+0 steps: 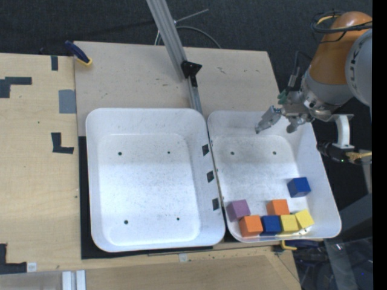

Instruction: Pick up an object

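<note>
Nothing has been picked up yet, as far as can be judged: the grey two-finger hand (275,118) is seen poised over the far edge of the right-hand shallow white plastic bin (314,147), at about one o'clock from the bench's centre, with no object between its fingers. Whether those fingers are apart or together cannot be told at this size. All the candidate objects are gathered at the bin's near end, toward five o'clock, well apart from the hand: a purple cube (238,209), two orange cubes (251,225) (278,206), two blue cubes (271,223) (299,186) and two yellow cubes (289,223) (304,219). The left-hand shallow white plastic bin (100,162) is shown alongside. The approach, grasp and lift are judged to remain.
</note>
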Robot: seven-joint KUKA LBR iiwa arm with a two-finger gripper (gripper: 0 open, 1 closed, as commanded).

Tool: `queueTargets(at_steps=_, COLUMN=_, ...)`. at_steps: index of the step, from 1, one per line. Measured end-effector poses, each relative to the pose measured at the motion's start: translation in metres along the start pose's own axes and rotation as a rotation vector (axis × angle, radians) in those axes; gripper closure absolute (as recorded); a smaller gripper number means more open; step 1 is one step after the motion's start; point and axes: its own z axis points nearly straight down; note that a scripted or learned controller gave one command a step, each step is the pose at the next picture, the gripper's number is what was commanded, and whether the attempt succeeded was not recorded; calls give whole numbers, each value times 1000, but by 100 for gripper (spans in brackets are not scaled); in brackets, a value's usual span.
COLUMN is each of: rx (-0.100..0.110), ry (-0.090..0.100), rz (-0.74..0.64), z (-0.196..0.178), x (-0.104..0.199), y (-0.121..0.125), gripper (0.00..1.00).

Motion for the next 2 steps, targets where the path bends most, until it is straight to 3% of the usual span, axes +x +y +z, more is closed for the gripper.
queueTargets(at_steps=1, rx=-10, ry=1, rz=-2, z=-147, x=54, y=-42, gripper=0)
queueTargets(at_steps=2, rx=-5, ry=1, rz=0, z=-180, x=64, y=-80, gripper=0)
